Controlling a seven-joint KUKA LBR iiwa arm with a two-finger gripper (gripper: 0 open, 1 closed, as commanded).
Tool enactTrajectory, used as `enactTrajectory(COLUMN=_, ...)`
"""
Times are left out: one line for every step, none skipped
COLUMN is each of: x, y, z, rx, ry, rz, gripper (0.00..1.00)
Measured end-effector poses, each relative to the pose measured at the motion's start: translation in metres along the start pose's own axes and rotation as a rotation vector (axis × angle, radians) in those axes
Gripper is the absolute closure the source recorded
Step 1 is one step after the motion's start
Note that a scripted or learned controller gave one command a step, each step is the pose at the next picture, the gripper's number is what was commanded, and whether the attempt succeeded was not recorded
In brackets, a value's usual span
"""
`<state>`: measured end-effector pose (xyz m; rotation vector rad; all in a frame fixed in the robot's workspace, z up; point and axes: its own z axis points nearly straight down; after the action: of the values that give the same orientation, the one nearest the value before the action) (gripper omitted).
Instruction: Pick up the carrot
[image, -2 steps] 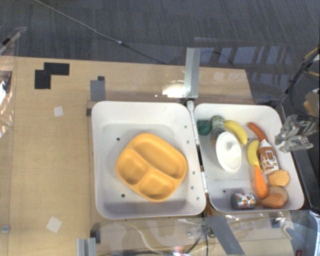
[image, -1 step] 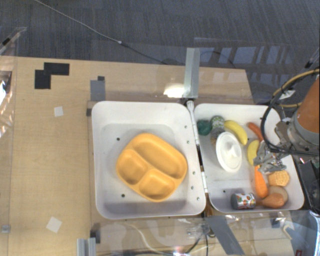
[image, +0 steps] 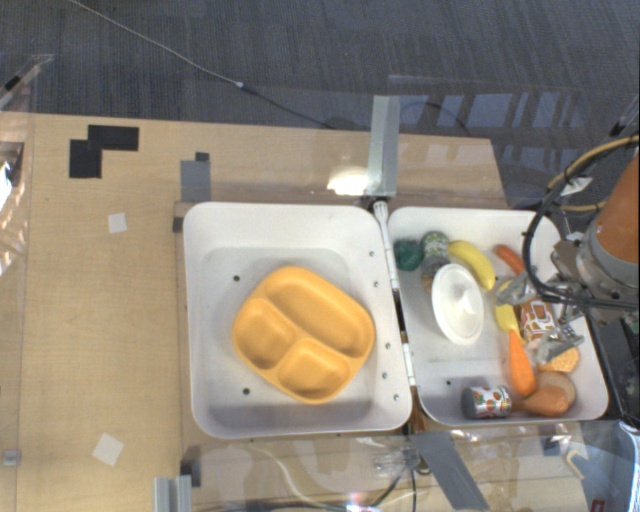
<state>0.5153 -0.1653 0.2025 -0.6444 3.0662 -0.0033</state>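
The carrot (image: 520, 366) is a short orange cone lying near the front of the right bin (image: 430, 395), its thick end toward the back. My gripper (image: 541, 316) hangs low over the right side of that bin, just behind and to the right of the carrot. A small red-and-white packet (image: 537, 320) lies right under the gripper. The carrot rests on the bin floor, apart from the gripper.
Around the carrot: a can (image: 487, 402) on its side, a brown potato-like item (image: 550, 395), a cracker (image: 565, 359), a white bowl (image: 458, 303), a banana (image: 472, 262), a red piece (image: 508, 258) and green items (image: 408, 254). The left bin (image: 215, 240) holds a yellow divided plate (image: 303, 332).
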Motion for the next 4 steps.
enactTrajectory(x=0.009, y=0.012, z=0.099, rx=-0.001, ry=0.0, rz=0.134, gripper=0.0)
enactTrajectory(x=0.005, y=0.011, z=0.086, rx=0.006, ry=-0.011, rz=0.128, gripper=1.0)
enactTrajectory(x=-0.035, y=0.033, z=0.107, rx=-0.002, ry=-0.001, rz=0.034, gripper=1.0)
enactTrajectory(x=-0.034, y=0.032, z=0.107, rx=-0.001, ry=0.001, rz=0.036, gripper=0.0)
